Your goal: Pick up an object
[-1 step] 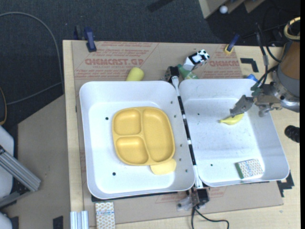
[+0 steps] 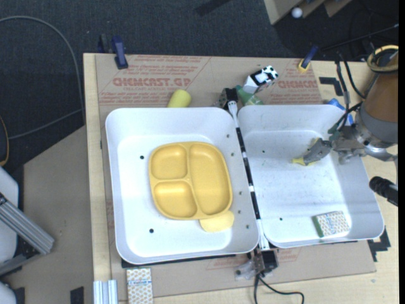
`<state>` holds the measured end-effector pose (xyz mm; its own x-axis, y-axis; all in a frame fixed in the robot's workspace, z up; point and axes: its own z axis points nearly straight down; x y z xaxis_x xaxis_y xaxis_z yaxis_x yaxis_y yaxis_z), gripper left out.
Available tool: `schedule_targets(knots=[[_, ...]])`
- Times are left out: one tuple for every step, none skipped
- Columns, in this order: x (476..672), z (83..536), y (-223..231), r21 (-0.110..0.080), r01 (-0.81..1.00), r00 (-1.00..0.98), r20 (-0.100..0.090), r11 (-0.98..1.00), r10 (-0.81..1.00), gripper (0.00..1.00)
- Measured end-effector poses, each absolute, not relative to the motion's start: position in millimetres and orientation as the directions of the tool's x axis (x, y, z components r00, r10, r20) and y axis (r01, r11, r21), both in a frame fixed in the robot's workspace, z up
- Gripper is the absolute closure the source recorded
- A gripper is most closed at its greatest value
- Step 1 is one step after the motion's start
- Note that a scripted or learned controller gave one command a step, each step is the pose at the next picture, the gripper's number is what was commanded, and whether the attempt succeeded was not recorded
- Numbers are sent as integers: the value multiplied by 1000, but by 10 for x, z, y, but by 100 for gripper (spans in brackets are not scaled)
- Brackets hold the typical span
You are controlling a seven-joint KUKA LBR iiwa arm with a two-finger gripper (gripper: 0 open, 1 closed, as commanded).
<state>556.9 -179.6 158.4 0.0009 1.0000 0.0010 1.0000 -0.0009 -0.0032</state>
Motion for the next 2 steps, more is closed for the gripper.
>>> schedule_targets(knots=[[6121,1327,-1077,2,1000,-2,1,2,1000,0],[6282,1593,-1551,3,1000,1,-2,-1,1000,0]])
